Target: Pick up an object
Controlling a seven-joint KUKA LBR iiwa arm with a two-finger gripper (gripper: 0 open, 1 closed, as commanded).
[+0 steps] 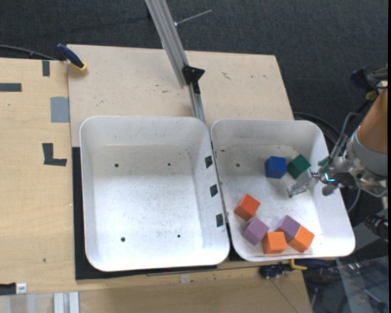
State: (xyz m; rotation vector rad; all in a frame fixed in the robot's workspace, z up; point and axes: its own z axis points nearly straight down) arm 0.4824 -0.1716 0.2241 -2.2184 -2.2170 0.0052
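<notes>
step: approach, nothing grasped | gripper (304, 186) state: can't tell, beside green cube (299, 165) at its 6 o'clock | next: centre over cube, descend, clamp

no legible txt, labels, brands or nos. anywhere on bench, bins or blocks

The single camera is fixed above the bench (156, 77) and looks down at a slant. It stands far enough to take in both white bins: the left bin (85, 175) and the right bin (313, 132). The arm (371, 142) enters from the right edge.
</notes>
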